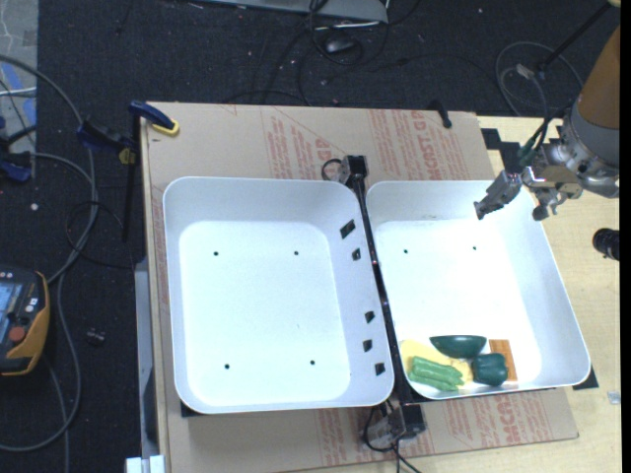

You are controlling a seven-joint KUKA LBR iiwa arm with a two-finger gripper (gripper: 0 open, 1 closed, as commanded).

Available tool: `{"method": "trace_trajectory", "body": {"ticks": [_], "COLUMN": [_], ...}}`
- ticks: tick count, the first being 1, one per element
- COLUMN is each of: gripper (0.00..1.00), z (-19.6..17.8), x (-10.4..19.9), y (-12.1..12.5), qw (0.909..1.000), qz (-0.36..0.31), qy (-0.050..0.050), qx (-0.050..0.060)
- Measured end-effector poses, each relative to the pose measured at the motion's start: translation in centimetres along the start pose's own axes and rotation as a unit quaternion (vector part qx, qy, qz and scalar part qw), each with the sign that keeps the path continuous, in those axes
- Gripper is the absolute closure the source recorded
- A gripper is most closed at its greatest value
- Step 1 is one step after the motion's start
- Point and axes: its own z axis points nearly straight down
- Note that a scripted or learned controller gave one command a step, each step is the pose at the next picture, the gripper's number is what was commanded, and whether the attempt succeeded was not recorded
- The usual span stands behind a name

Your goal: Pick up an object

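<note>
my gripper (515, 198) hangs over the far right corner of the right bin (552, 294), just past its upper rim, with my arm (596, 106) coming in from the right edge. the two fingers stand spread apart, one dark tip pointing down and left over the bin's back wall, the other nearer the wrist; nothing sits between them.

the things i could pick all lie well apart from the gripper, crowded into the near end of the same bin, against its front wall. a dark green bowl-shaped piece (458, 345) sits in the middle of the cluster. just in front of it and to the left lies a bright green knobbly piece (435, 372), long and lying flat. a teal green chunk (490, 369) rests to the right of that, touching or nearly touching it. a pale yellow flat piece (419, 351) peeks out from behind the bright green one, and an orange-brown block (503, 348) shows at the right of the bowl shape, partly hidden by the teal chunk.

so the cluster lies toward the near wall and somewhat left of the gripper, with the bare white floor of the bin between us. the left bin (187, 294) sits beside, both on a cardboard sheet (296, 136).
</note>
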Motion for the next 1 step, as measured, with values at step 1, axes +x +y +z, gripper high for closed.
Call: {"method": "trace_trajectory", "body": {"ticks": [1], "gripper": [0.00], "z": [15.73], "x": [-4.22], "y": [-1.30], "qw": [1.0000], "qz": [0.002], "qy": [0.002], "qx": [0.007]}}
